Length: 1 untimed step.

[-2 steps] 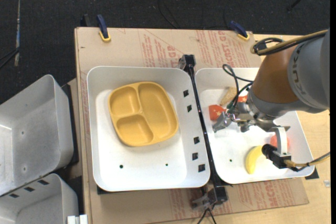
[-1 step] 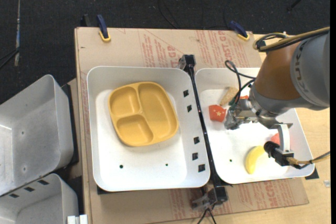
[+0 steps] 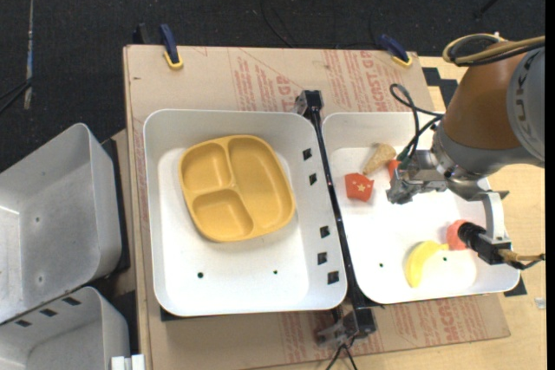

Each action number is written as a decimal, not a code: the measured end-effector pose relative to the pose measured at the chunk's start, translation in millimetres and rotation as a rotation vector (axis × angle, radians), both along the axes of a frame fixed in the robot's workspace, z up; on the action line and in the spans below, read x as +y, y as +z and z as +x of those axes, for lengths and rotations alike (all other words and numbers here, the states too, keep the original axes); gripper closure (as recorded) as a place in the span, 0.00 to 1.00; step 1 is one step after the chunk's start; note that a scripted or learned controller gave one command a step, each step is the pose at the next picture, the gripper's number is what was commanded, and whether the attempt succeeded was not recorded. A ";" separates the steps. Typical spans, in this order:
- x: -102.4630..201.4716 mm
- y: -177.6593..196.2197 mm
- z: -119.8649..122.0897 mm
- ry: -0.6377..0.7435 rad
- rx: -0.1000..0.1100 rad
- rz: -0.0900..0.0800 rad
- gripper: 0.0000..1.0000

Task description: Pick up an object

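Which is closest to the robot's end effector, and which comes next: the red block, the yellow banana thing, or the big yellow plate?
From the end effector:
1. Red block, just to its left in the right bin.
2. Yellow banana-shaped piece, below it near the bin's front edge.
3. Yellow divided plate, over in the left bin.

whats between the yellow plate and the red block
In the camera view, the black divider where the bins meet lies between the yellow plate and the red block.

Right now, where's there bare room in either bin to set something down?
In the left bin, the floor strip below the yellow divided plate is bare. In the right bin, the lower-left corner beside the yellow piece is free. Its middle is crowded: red block, tan piece, gripper.
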State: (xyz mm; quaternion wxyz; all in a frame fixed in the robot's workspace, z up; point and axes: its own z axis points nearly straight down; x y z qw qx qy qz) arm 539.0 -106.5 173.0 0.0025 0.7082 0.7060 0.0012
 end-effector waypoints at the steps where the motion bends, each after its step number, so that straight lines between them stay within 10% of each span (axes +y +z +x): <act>1: -0.1 30.1 1.3 0.005 0.000 0.000 1.00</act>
